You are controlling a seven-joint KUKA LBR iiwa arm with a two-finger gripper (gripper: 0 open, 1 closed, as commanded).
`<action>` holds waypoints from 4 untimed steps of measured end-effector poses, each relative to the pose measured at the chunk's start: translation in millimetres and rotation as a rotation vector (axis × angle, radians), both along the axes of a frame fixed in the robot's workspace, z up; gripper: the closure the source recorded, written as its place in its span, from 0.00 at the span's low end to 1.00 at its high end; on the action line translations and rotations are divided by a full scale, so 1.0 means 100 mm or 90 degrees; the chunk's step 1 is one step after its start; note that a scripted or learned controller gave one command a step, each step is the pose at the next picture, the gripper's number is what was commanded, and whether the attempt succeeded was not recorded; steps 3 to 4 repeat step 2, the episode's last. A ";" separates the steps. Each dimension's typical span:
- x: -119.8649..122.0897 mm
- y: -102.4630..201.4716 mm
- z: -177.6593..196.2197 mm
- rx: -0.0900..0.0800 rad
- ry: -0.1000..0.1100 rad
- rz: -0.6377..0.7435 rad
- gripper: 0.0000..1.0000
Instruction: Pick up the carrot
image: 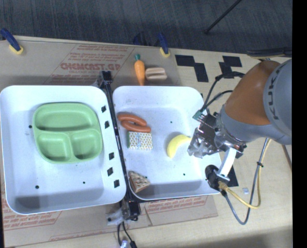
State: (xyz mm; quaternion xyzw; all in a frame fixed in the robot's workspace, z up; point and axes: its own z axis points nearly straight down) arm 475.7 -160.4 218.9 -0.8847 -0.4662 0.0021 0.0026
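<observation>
The carrot, orange with a green top, lies on the cardboard just behind the right bin's far rim, outside both bins. My gripper is low over the right side of the right bin, well in front of the carrot and to its right. It sits right beside a yellow fruit, on that fruit's right. Nothing shows clearly in the gripper's grasp.
A tan bun-like item lies next to the carrot on its right. The right bin also holds a sausage, a patterned block and a sandwich wedge. A green divided plate fills the left bin.
</observation>
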 end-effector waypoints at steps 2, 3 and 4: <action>0.00 0.41 -0.17 0.001 -0.001 0.193 1.00; 0.00 0.41 -0.17 0.001 -0.001 0.193 1.00; 0.00 0.41 -0.17 0.001 -0.001 0.193 1.00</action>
